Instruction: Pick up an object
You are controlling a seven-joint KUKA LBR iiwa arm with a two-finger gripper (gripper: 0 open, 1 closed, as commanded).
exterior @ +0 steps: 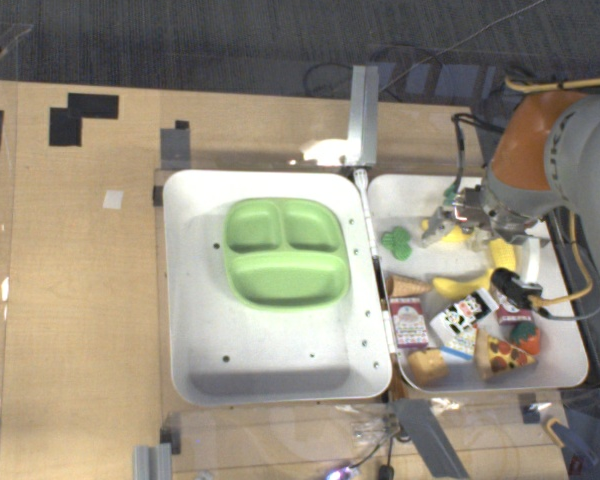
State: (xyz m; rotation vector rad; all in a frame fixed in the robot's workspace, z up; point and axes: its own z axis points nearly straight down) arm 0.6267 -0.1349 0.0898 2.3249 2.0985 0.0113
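Note:
The right bin [420, 193] holds several small toy items. Among them are a green leafy piece [397, 241], a yellow banana [450, 286], a corn cob [502, 254], a pink carton [408, 321], a black-and-white card [465, 314], a pizza slice [505, 354] and a brown bun [427, 366]. My gripper [448, 225] hangs low over the upper middle of this bin, just right of the green piece and above the banana. A bit of yellow shows right beneath it.
In the left bin [195, 268] lies a green divided plate [283, 250]. A metal post [364, 108] stands behind the divider between the bins. The grey arm with its orange band [540, 158] and its cables cover the right bin's far right corner.

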